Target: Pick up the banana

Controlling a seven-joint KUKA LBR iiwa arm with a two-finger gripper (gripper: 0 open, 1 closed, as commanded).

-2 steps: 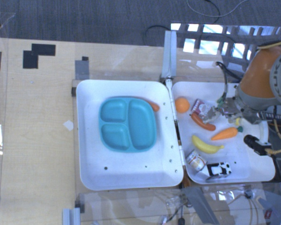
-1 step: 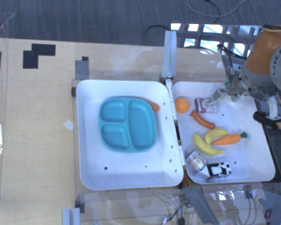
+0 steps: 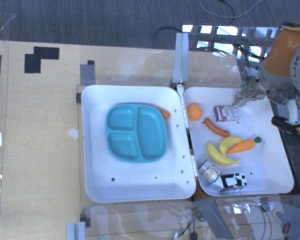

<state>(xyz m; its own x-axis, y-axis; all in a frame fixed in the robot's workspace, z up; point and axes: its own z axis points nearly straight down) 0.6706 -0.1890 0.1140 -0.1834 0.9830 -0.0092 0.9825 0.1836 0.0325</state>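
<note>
The yellow banana (image 3: 220,154) lies in the right bin (image 3: 270,134), near its middle, curving beside an orange carrot (image 3: 242,145) that rests against its right end. My gripper (image 3: 243,98) hangs over the bin's far right part, well up and to the right of the banana. It is just beside a small red-and-white packet (image 3: 225,113). Nothing is visibly held in it.
The right bin also holds an orange ball (image 3: 194,112), a red sausage (image 3: 216,128), a small can (image 3: 208,172) and a black-and-white toy (image 3: 234,181). In the left bin (image 3: 95,174) sits a blue divided plate (image 3: 137,132) with an orange item (image 3: 164,114) at its edge.
</note>
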